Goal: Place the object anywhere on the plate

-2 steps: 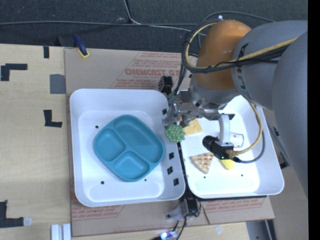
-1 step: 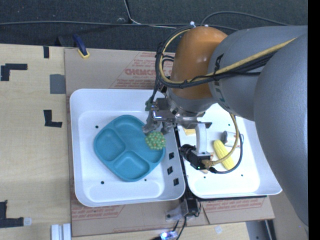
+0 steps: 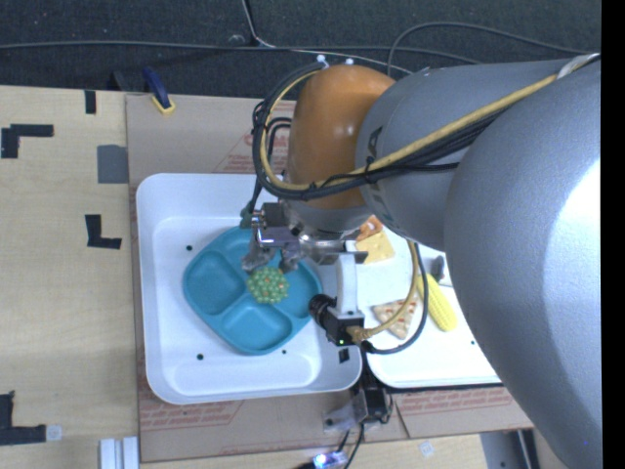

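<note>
A blue divided plate [image 3: 220,296] lies in the left white bin [image 3: 156,291]. A green bumpy ball-shaped object [image 3: 270,287] is over the plate's middle ridge, toward its right side. My gripper [image 3: 273,262] reaches down right above it, and its two fingers flank the upper part of the green object and are shut on it. I cannot tell whether the object touches the plate. The orange wrist band [image 3: 332,130] and grey arm hide the far right part of the plate.
The right white bin [image 3: 430,371] holds a yellow corn cob [image 3: 441,307], a pizza slice [image 3: 395,314] and an orange wedge [image 3: 375,244], partly under the arm. Cables hang beside the gripper [image 3: 342,325]. Cardboard and wooden bench surround the bins.
</note>
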